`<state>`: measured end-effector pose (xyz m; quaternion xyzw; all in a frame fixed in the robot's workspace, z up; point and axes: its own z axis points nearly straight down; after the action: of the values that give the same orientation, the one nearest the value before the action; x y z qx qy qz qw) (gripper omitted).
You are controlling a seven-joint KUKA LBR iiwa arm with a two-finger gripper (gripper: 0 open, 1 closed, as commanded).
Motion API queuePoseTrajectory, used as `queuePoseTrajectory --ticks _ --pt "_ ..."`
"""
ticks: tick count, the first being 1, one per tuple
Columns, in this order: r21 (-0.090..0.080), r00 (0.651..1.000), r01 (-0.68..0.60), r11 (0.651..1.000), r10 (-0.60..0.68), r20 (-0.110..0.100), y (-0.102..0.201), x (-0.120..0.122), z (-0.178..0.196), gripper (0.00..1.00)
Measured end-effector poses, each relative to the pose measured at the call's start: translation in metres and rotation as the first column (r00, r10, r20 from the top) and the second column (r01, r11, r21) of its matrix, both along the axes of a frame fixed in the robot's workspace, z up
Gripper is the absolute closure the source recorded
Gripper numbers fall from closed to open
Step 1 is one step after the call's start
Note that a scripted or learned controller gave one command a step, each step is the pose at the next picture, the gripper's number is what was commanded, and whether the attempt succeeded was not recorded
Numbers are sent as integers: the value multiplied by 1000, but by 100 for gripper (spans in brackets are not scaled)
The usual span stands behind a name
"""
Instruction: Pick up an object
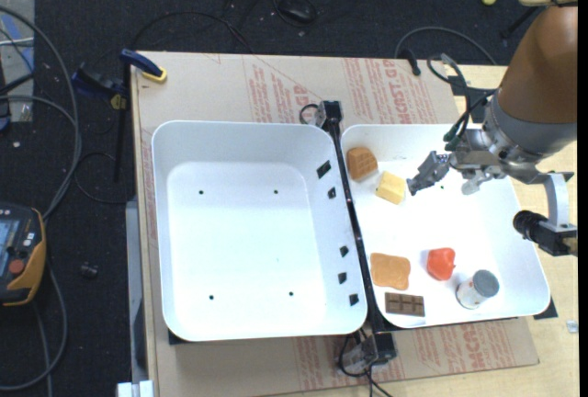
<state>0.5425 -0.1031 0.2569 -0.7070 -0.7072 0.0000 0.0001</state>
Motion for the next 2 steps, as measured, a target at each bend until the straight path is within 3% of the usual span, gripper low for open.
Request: queuePoseTrajectory --ticks 1,2 --pt "1 1000 1 1000 -1 -9 -15 50 -99 0" --pt "1 1000 -1 1000 1 -6 -3 95 -169 0"
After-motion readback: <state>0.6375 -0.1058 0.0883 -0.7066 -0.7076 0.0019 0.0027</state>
